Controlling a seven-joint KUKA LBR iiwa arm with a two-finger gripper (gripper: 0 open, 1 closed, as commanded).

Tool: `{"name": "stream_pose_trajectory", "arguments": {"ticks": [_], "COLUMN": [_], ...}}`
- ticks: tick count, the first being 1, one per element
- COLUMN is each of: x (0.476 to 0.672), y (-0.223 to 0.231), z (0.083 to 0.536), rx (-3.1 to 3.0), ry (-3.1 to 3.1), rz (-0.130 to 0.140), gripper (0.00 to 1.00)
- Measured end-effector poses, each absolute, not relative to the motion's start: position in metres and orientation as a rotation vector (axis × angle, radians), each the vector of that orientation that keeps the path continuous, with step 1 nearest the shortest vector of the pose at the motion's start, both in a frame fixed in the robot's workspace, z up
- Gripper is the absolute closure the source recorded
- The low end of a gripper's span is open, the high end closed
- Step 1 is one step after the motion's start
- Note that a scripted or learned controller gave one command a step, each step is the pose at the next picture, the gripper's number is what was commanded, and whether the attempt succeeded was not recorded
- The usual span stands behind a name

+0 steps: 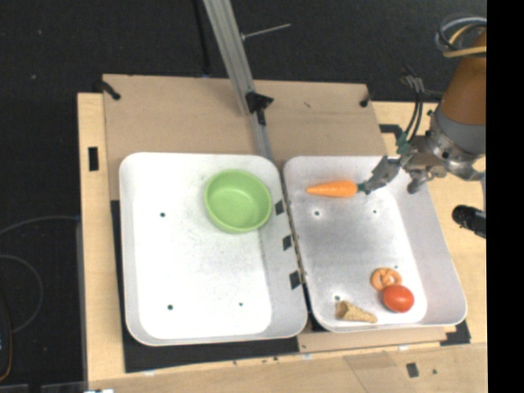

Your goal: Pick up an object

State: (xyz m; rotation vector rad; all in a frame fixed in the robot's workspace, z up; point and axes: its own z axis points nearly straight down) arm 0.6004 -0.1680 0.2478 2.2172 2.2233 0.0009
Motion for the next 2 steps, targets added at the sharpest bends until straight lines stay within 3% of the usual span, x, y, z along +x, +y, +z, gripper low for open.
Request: {"name": "stream_pose_trajectory", "arguments": {"ticks": [1,2], "x": [0.6,0.593], "y": [-0.168,-0.165], "z": [0.248,0.203], "rx": [2.217,2.221], "ry": [2.223,2.22], "rz": [0.001,-0.001], "gripper": [0.0,0.0]}}
